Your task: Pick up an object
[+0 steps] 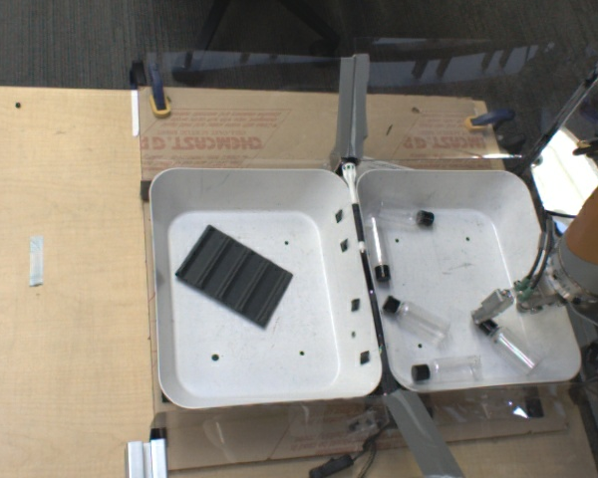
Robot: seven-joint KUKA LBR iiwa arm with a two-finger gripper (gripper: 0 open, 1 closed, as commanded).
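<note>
- Nearest the camera, at the front edge of the right bin (518,192), a clear vial with a black cap (446,369) lies on its side.
- The gripper (490,314) sits low over the bin's right part; whether its fingers are apart or together I cannot tell.
- A second clear vial (508,346) lies just beside the gripper at five o'clock, its dark cap end close under the tip; contact is not discernible.
- A third vial (413,314) lies at nine o'clock from the gripper, well apart.
- A long tube (377,251) lies along the bin's left wall, at about ten o'clock.
- A small black cap (425,218) rests farther back, at eleven o'clock.
- In the left bin (169,267), a ribbed black slab (234,275) lies tilted.
</note>
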